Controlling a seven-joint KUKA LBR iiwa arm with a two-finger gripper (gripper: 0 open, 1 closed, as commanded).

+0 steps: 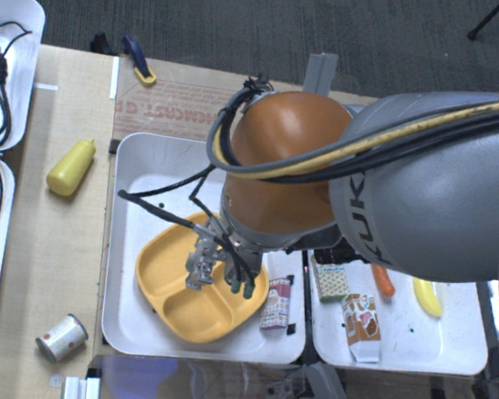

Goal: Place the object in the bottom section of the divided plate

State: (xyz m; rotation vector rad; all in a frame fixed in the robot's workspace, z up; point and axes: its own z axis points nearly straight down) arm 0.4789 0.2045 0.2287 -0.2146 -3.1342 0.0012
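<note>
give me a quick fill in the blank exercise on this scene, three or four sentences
1. The divided plate in the left bin is ____ in colour.
2. The gripper hangs above the ____.
3. The banana lies in the ____ bin.
4. Out on the bench, left of the bins, a yellow bottle lies above a small ____.

Missing words: yellow; plate; right; can

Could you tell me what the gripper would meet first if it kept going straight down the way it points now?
Most likely the yellow divided plate: the gripper points down over its middle, though its height above it is unclear.
</note>
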